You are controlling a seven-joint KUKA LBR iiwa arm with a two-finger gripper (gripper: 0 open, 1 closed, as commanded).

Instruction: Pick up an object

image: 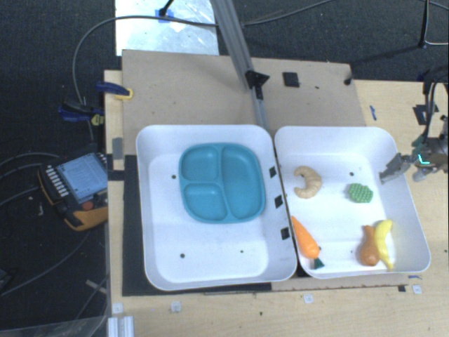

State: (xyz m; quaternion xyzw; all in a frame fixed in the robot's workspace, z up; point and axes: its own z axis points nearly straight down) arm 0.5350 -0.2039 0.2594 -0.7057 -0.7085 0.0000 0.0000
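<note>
The right bin (337, 137) holds a tan croissant (307, 181), a small green knobbly piece (360, 193), an orange carrot (306, 239) against its left wall, and a yellow banana (384, 241) lying beside an orange-brown piece (368, 248) at the front right. A blue divided plate (222, 182) lies in the left bin (210, 265). My gripper (405, 173) hangs over the right bin's right rim, right of the green piece and apart from it. It is open, with nothing between its fingers.
A grey pole (235, 34) slants down to the bench behind the bins. Off the bench's left side lie a handheld device (77, 184) and clamps (98, 100). Cables run over the dark floor.
</note>
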